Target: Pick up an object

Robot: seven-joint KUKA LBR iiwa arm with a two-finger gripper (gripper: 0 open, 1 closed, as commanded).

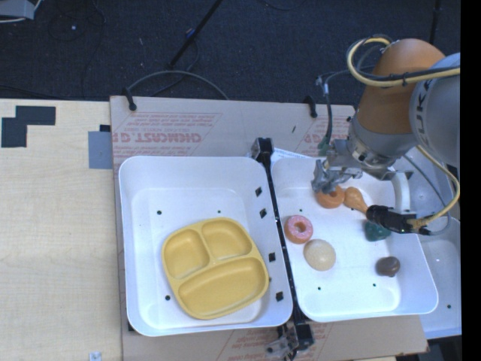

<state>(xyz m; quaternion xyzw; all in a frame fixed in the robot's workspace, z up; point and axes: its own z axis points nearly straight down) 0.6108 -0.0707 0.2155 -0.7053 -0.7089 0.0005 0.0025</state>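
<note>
My gripper (331,183) hangs over the far part of the right bin (421,307), right above an orange toy (340,198) that lies on the bin floor. Its fingertips reach down to the toy's left end. A pink frosted donut (299,229) lies near the divider, with a cream ball (319,254) just in front of it. A small brown lump (388,266) sits toward the right side. A dark green piece (376,230) lies under a black cable end.
The left bin (143,194) holds a yellow divided plate (216,267). A black divider bar (274,232) runs between the bins. The arm's body and yellow hoses (391,74) stand over the right bin's far corner. Cardboard lies under both bins.
</note>
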